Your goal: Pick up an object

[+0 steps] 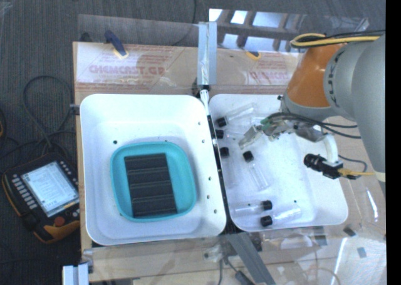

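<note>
Clear vials with black caps [249, 156] lie scattered in right bin [313, 215], nearest just below-left of gripper [266, 128]. We cannot tell gripper's state. Risk we judge: slick round vial rolls off. Teal tray [150, 180] sits well left, in left bin [100, 121].

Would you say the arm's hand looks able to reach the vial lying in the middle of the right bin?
Probably yes: the vial lies alone on open bin floor, just below the hand, nothing covering it.
</note>
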You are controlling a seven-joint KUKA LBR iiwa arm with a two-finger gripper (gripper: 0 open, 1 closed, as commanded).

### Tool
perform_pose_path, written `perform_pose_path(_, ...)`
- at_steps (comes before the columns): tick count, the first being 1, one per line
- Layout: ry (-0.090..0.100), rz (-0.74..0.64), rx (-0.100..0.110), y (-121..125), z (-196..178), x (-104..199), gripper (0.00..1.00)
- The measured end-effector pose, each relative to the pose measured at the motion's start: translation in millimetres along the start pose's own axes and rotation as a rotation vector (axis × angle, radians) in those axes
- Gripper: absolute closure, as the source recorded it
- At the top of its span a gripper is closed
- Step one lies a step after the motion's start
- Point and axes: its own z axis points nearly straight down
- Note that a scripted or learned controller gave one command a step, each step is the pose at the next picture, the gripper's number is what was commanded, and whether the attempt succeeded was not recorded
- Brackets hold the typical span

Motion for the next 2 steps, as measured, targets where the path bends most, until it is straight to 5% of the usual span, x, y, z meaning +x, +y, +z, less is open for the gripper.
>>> perform_pose_path(1,-0.006,-0.09,0.001,-29.1,9.4,28.0,0.0)
perform_pose_path(2,-0.002,-0.089,-0.002,-27.8,-0.9,29.1,1.0)
